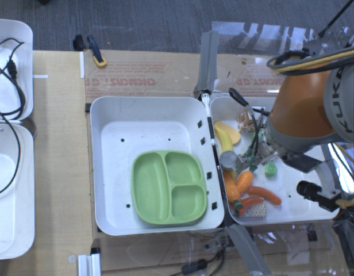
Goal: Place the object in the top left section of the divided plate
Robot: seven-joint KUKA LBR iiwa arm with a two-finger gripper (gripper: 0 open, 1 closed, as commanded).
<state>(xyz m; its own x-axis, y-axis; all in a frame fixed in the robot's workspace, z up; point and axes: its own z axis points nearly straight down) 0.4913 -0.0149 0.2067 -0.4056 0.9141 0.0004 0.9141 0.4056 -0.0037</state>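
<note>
Objects for the task lie heaped at the near left corner of the right bin (315, 211): a yellow banana (226, 135) toward the far side, an orange carrot (241, 182) in the middle, another long orange piece (264, 194) and a small speckled sponge-like item (256, 211) near the front wall, with a small green piece (271, 169) just beside them. None of them has been lifted; each rests on the bin floor. The gripper (246, 161) hangs low over this heap, close above the carrot and next to a grey round piece (227, 158), which suggests the arm has been brought there to pick from the pile, though which item it is aiming at I cannot tell. Whether the gripper is spread or closed is also not clear, because the orange wrist and dangling cables cover it; nothing can be seen caught in it. The green divided plate (143, 194) sits in the left bin (108, 154), toward its front, well apart from the heap and across the shared bin walls. Its top left section is bare, so the placement is, by my judgement, not yet begun. Both bins stand side by side on the desk (56, 125), keeping pick and place areas separate.
</note>
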